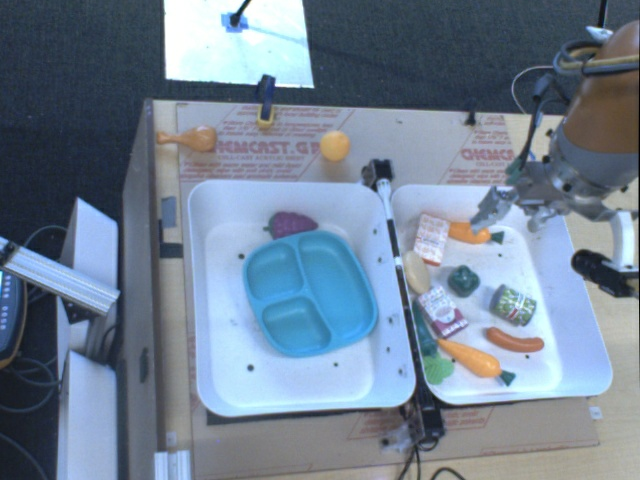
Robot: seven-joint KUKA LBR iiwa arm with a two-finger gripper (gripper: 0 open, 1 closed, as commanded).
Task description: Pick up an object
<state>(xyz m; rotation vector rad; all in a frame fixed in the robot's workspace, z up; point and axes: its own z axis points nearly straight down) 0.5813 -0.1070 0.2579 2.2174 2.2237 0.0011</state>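
Arm [600, 118]: grey casing, banded in orange above the wrist. Looped cables are seen beside it. Gripper [497, 211]: metallic grey fittings.

Arm in from right, pincer [492, 211] low, angled left.

Single fixed camera, mounted above the bench [300, 148], looking down at a slant. Far enough back to take in both white bins: left bin [215, 268], right bin [570, 318]. Dark floor visible beyond the bench's far edge. Arm [600, 108] enters from frame right. Exact tilt probably moderate; hard to judge.
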